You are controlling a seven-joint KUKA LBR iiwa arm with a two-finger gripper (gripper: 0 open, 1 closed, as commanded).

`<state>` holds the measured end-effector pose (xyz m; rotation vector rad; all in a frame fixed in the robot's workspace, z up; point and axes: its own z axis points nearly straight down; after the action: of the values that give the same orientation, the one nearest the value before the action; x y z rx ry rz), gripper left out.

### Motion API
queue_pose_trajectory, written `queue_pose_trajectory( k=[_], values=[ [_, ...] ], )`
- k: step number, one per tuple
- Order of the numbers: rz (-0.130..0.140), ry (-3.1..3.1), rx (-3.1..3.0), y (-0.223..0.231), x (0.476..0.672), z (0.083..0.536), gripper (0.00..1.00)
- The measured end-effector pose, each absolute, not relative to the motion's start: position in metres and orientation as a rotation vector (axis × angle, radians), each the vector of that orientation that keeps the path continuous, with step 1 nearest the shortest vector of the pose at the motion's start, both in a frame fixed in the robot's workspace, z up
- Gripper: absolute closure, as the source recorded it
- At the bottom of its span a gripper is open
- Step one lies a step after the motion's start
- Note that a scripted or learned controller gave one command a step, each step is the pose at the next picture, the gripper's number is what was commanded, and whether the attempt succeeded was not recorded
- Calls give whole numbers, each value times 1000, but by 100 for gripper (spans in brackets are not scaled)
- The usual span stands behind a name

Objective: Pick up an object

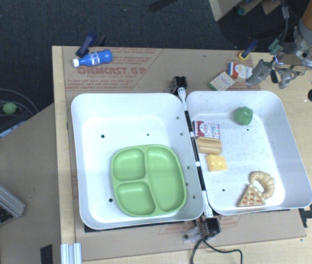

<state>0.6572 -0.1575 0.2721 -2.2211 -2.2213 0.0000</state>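
Observation:
The right bin (290,142) holds several small items: a green round fruit (244,115), a red and white packet (207,129), a brown bread roll (208,145), a yellow cheese wedge (217,163), a pale pretzel (262,181) and a pizza slice (250,197). My gripper (271,73) hangs at the upper right, over the bench just behind the right bin's back rim. It is open, with its fingers spread and nothing between them. The green fruit is the nearest item, a little in front of it and to its left.
The left bin (89,147) holds a green divided plate (147,179). On the bench behind the bins lie a blue and white bottle (92,58), a small checkered packet (222,81) and a little card (239,70). A black clip (179,84) sits between the bins.

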Motion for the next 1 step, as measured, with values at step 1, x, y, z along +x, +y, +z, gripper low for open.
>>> queue_pose_trajectory(
  k=[1],
  values=[
    [2, -2220, -2221, -160, 655, 207, 0]
  ],
)
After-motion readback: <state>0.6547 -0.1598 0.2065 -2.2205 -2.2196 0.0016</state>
